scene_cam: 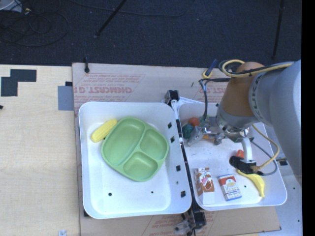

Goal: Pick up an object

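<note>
My gripper (209, 133) hangs low over the upper left part of the right bin (273, 198), under the grey wrist with its orange band. Just to its left lie a teal object (188, 130) and a small orange object (195, 122), close to the fingertips. Whether they touch is unclear. Further forward in the same bin are two small printed boxes (204, 180) (229, 187), a yellow banana (256, 181) and a small red piece (239, 154). The wrist and cables hide the back of this bin.
The left bin (84, 146) holds a green divided plate (135, 149) and a yellow corn cob (103, 130) at its upper left. A black divider rail (179, 146) runs between the bins. Cables loop around the arm at the right.
</note>
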Tool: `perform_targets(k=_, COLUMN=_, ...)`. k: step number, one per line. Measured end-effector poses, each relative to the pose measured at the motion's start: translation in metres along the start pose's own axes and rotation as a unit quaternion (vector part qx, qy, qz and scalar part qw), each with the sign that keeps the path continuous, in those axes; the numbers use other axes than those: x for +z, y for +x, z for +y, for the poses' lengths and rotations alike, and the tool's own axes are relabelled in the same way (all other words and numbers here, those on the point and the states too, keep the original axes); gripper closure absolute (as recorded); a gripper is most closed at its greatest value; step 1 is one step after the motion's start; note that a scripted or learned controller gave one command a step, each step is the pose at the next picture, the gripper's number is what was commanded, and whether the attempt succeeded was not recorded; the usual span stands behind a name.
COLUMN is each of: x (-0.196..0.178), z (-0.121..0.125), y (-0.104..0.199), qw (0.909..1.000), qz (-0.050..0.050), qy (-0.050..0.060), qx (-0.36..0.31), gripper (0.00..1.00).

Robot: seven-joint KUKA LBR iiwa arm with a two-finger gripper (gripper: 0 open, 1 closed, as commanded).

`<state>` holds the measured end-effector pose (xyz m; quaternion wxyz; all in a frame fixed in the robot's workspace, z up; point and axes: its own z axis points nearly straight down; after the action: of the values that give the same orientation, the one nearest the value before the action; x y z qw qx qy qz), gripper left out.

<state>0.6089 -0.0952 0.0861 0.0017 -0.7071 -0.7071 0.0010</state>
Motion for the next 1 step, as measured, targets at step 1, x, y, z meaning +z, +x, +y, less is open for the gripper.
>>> perform_targets(k=1, x=0.0006, z=0.0351, y=-0.0078, qw=1.0, qz=0.0, qy=0.001, qx=-0.002, gripper=0.0)
